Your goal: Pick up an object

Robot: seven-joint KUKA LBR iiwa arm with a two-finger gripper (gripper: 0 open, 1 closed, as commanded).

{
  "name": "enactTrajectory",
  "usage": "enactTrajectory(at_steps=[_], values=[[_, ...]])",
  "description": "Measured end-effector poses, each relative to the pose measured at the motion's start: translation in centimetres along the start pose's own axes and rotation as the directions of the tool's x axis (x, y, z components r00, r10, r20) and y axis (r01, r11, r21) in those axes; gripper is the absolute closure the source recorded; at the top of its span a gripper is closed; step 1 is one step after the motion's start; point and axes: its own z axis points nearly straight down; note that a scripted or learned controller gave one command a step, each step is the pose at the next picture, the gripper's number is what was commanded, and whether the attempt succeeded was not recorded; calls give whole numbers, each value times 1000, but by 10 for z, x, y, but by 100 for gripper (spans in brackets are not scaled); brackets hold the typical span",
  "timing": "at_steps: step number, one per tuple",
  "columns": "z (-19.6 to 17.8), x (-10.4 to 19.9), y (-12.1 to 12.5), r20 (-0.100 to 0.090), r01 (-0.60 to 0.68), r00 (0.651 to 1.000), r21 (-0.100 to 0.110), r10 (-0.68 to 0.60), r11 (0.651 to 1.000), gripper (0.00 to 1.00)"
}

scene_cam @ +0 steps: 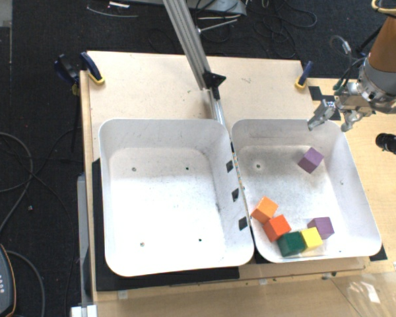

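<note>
From above the bench, the grey arm with its orange band comes in at the upper right, and its two-finger gripper (332, 119) hangs over the far right corner of the right-hand shallow white bin (356, 183). The two fingers are spread apart, one slanting down to the left over the bin's rim, the other pointing down on the right, and nothing sits between them.

The nearest thing to it is a small purple wooden-looking cube (311, 160), lying alone on the bin floor, below and a little left of the fingers, clearly apart from them and tilted so that one corner points toward the rim.

The other blocks are bunched at the near end of the same bin, well apart from the gripper. A light orange cube (266, 209) sits just beside the bin's left wall, touching a darker red-orange cube (276, 226) in front of it. That one leans against a dark green cube (291, 244), which touches a yellow cube (311, 238), and a second purple cube (323, 226) sits just behind the yellow one.

The left-hand white bin (112, 177) has only dark speckling on its floor. Both bins rest on a pale wooden board (158, 84), and a slanted silver metal rail (185, 32) runs down to where the two bins meet.
</note>
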Motion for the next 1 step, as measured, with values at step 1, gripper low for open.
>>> enactTrajectory(at_steps=[1], values=[[122,1,-6,-2,-2,1000,6,2,1000,0]])
